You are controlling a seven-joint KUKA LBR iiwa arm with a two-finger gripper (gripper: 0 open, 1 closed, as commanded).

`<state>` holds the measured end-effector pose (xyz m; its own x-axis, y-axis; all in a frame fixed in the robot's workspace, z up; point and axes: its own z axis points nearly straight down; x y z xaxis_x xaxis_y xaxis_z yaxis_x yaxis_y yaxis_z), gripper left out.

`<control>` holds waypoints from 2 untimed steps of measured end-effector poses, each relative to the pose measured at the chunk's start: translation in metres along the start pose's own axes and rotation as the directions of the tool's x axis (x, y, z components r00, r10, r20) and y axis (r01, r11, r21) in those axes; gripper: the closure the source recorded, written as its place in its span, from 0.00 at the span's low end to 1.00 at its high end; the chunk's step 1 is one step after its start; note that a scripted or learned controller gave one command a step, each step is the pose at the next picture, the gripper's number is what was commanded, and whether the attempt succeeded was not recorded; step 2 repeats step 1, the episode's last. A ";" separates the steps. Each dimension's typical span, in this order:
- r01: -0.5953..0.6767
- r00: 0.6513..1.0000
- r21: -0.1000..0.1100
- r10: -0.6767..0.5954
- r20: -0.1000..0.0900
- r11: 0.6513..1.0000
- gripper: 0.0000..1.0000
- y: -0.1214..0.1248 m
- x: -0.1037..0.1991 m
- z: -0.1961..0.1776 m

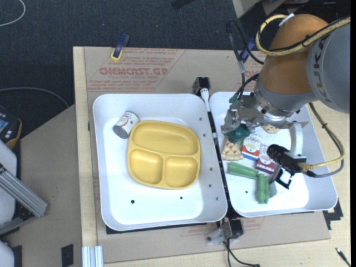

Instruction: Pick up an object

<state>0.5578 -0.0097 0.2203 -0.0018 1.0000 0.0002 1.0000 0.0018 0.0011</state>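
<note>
My gripper [238, 122] hangs low over the upper left part of the right bin [317, 191]. Directly under its tip sits a small dark teal object [240, 132], partly covered by the gripper. Whether it is held is unclear from here. Just below lies a pizza-slice toy [231, 149]. To its right are a small white and red packet [253, 144] and a purple carton [266, 161]. A long green piece [242, 170] and a shorter green piece [262, 189] lie toward the front. A tan cookie [271, 129] peeks out beneath the wrist.
The left bin [105, 166] holds a yellow divided plate [164, 153] and a small tipped can [125, 124] at its upper left. The two bins meet at a raised rim [214, 143] close to the gripper. The arm's grey and orange body covers the right bin's far part.
</note>
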 end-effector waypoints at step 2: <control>-0.003 1.000 0.005 0.003 0.000 1.000 1.00 -0.009 -0.005 0.005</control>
